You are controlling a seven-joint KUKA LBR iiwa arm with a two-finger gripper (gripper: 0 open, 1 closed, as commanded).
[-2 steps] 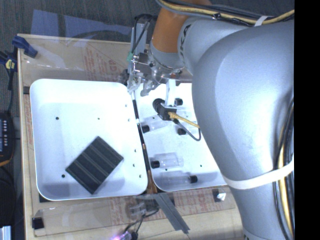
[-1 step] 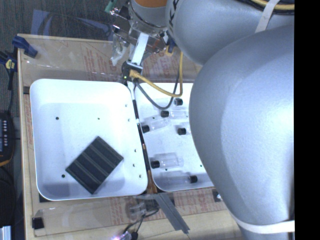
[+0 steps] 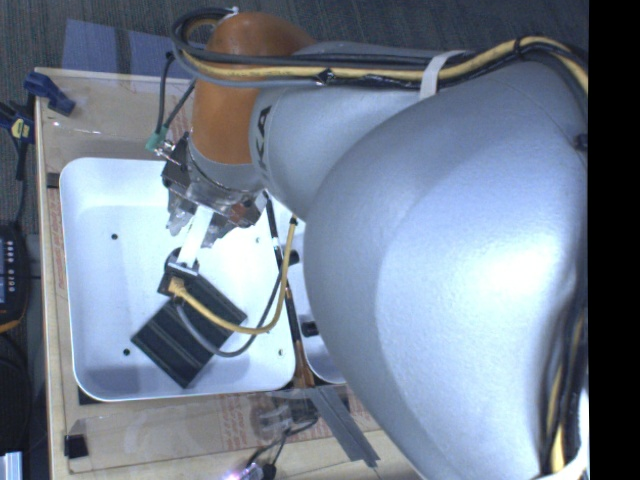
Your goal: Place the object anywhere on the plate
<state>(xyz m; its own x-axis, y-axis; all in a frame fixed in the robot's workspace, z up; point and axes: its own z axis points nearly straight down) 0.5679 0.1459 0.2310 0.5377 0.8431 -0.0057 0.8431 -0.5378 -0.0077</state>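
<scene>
Where the grey arm [image 3: 420, 248] reaches over the white bin [image 3: 100, 268], claw [image 3: 197, 226] above its floor, grip unclear, bench print [image 3: 245, 426] unreadable.

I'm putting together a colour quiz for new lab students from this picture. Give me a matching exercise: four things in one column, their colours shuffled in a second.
Things
1. band above the wrist
2. bin under the gripper
3. clamp at the corner of the bench
4. arm's big link

Colours
A. white
B. grey
C. orange
D. blue

Pairs: 1-C, 2-A, 3-D, 4-B
</scene>
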